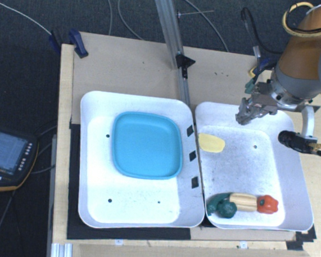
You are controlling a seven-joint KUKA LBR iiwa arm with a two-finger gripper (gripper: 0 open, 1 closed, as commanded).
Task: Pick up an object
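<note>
A pale yellow flat piece lies near the left wall of the right bin. Along that bin's front wall sit a dark green lump, a tan cylinder and a red piece, touching in a row. My gripper hangs over the right bin's back edge, well apart from all of them, with nothing visible between its fingers.
The left bin holds a square blue plate. A metal pole slants up from between the bins. A black cable fitting sits at the right bin's right rim. A teach pendant lies on the floor at left.
</note>
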